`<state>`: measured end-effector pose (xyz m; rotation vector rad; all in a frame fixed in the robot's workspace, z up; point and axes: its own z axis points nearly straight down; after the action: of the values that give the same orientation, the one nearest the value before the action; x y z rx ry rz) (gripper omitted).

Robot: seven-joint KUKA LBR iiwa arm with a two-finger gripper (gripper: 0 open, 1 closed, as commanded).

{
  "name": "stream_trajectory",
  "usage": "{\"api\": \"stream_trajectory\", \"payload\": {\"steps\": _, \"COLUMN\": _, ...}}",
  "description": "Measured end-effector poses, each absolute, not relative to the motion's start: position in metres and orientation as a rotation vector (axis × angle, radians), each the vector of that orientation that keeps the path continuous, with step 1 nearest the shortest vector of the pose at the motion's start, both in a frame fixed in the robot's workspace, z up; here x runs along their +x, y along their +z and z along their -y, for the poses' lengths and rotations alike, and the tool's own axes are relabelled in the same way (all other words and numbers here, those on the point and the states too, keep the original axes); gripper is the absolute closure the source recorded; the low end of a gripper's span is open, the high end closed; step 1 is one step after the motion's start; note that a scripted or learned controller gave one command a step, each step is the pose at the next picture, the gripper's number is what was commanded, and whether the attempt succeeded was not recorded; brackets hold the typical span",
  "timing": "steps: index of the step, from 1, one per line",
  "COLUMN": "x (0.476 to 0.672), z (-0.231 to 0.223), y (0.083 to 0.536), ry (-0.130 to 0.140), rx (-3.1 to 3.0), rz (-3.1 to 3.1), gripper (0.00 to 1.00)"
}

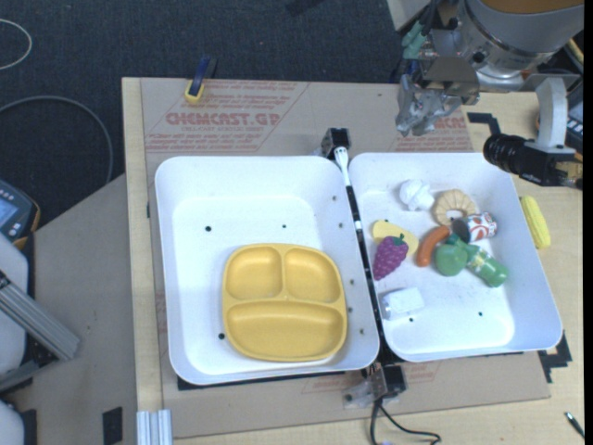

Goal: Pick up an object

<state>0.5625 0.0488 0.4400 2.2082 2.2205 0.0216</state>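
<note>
- Left bin point(185, 202): shallow, white, holding a yellow divided plate point(283, 301) toward its 5 o'clock corner, two small compartments at 12 o'clock and one long compartment at 6 o'clock.
- Yellow-and-blue clamp point(197, 80) on the board, at 11 o'clock from the left bin, well apart from it.
- Black clip point(336, 142) at the 12 o'clock end of the seam where the two bins meet.
- Right bin point(500, 327): touching the left bin along that seam, with the objects clustered in its 12 o'clock half.
- Purple grape bunch point(390, 254) just beside the seam, a yellow piece point(391, 230) touching it at 12 o'clock.
- Small white block point(401, 301) at 6 o'clock from the grapes, apart from them.
- White lumpy item point(414, 194) at 1 o'clock from the grapes.
- Tan ring, possibly a bagel point(453, 204), just at 3 o'clock of the white item.
- Orange carrot-like piece point(432, 245), tilted, touching a green toy point(463, 260) at its 3 o'clock; small red-and-white item point(480, 227) at 12 o'clock of the green toy.
- Yellow strip point(536, 222) on the bin's 3 o'clock rim.
- Gripper point(424, 119): hanging above the board beyond the right bin's 12 o'clock rim, well apart from every object, nothing between the fingers; jaws apparently close together, though cannot tell for sure at this angle.
</note>
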Motion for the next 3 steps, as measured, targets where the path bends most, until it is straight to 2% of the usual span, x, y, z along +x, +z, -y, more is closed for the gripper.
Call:
{"api": "stream_trajectory", "payload": {"steps": 1, "x": 0.562, "z": -0.105, "y": 0.538, "ry": 0.021, "rx": 2.207, "rz": -2.225, "gripper": 1.0}}
{"api": "stream_trajectory", "payload": {"steps": 2, "x": 0.493, "z": -0.09, "y": 0.513, "ry": -0.006, "rx": 2.223, "rz": -2.226, "gripper": 1.0}}
{"api": "stream_trajectory", "payload": {"steps": 3, "x": 0.618, "z": -0.125, "y": 0.535, "ry": 0.008, "rx": 2.215, "rz": -2.221, "gripper": 1.0}}
